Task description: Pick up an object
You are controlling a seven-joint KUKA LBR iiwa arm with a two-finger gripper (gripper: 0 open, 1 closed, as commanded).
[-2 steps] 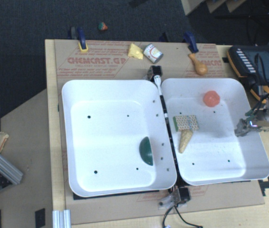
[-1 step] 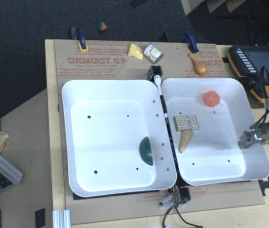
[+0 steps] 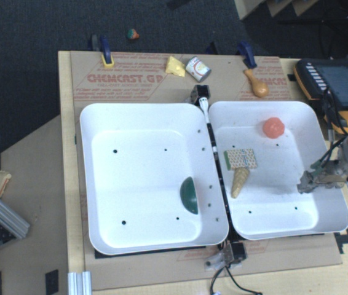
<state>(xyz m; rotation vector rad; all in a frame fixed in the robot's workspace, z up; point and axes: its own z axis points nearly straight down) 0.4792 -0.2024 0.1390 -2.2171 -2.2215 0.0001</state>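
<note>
Since the gripper (image 3: 305, 186) is hanging low in the right bin (image 3: 288, 226) beside nothing, fingers unclear, it's gripping air.

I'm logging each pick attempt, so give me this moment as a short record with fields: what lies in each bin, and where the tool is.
left bin: dark green object near its right wall
right bin: pink ball toward the back; patterned block near the left wall; tan cone just in front of the block
tool: low at the right bin's right side, apart from all three objects
bench behind bins: yellow piece, small box, tan pear-shaped item
</note>
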